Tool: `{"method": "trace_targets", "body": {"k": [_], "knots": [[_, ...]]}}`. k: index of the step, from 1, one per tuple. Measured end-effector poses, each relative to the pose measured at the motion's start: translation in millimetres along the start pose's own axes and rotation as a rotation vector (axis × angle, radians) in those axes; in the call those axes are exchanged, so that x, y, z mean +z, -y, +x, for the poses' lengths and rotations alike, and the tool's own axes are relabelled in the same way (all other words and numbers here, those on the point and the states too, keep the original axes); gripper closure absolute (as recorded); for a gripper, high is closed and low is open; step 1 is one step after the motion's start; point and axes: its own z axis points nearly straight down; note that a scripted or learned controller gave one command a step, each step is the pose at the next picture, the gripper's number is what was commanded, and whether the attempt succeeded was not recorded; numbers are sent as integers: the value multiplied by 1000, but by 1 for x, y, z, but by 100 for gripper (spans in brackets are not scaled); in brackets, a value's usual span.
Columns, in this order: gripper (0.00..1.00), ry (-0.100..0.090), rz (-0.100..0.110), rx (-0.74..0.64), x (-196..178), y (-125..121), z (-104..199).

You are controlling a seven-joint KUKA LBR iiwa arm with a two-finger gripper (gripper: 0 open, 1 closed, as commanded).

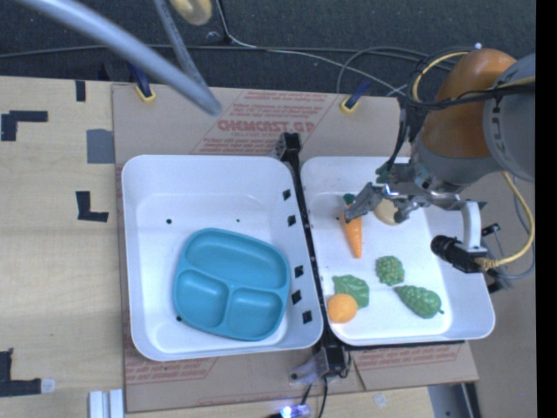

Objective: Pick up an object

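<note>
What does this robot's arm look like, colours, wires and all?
The arm is grey and rounded, with a bulging orange band above the wrist. Thin black and yellow cables loop around that band and trail down its side. Its gripper is a small dark and metallic part; a black fitting sticks out beside it.

I see my arm (487,103) coming in from the right side of the bench, its grey body bent down over the upper part of the right bin, the orange band (466,94) bulging above the wrist. The wrist tips downward and to the left, with cables looping around it. The gripper (370,203) hangs low near the bin's upper left area, its dark fingers (359,205) pointing left and down, slightly spread apart with nothing between them.
</note>
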Motion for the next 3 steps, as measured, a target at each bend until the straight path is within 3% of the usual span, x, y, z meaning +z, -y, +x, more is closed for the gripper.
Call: {"method": "trace_targets", "body": {"k": [2, 3], "knots": [[0, 0, 2, 1, 93, -1, -2], [100, -1, -1, -2, 80, -2, -1]]}}
